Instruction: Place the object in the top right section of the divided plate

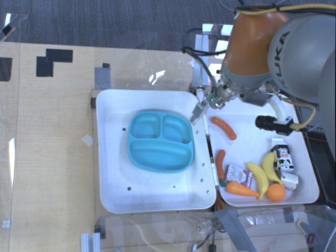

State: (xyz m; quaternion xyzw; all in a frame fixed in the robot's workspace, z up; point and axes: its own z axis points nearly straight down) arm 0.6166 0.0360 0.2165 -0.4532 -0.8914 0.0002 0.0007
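Your gripper (199, 111) hangs over the seam between the bins, just right of the blue divided plate (160, 142); finger spread cannot be judged. Nothing visible in its grasp. The nearest candidate object, a sausage (223, 128), lies in the right bin (310, 190). Wooden bench (47, 156), grey carpet behind.

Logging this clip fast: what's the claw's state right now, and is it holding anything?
Claw: cannot be told; it sits above the divided plate's top right edge, nothing visibly between its fingers.
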